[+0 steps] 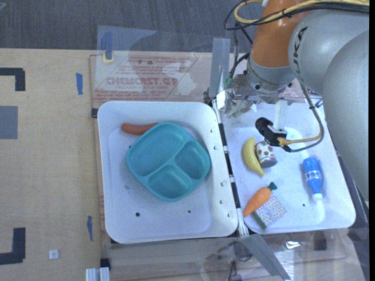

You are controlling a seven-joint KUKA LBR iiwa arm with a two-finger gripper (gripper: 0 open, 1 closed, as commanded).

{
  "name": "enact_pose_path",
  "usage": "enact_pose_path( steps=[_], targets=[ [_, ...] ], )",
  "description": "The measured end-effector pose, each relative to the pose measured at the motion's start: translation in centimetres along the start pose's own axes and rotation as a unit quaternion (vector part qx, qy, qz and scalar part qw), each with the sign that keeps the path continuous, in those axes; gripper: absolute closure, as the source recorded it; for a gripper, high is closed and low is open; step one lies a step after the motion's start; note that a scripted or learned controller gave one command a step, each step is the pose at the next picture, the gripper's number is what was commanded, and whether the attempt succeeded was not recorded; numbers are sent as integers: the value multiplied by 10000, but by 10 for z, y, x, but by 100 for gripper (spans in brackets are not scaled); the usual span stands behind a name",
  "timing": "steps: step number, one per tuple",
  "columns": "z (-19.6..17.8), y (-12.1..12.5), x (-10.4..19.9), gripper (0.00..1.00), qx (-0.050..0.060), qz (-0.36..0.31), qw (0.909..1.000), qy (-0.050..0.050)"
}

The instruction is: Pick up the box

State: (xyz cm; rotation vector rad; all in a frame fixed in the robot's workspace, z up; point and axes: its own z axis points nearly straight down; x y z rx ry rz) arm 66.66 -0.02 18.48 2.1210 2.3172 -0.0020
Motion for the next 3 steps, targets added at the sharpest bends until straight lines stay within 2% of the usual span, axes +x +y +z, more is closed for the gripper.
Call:
enact_pose_path(
  steps=[1,2,3],
  targets=[
    [0,-60,-64,100,-4,-19,10000,4],
    [0,-60,-64,0,-4,-20,10000,5],
    [97,-76,-114,0,-39,167,9999,-1]
  ],
)
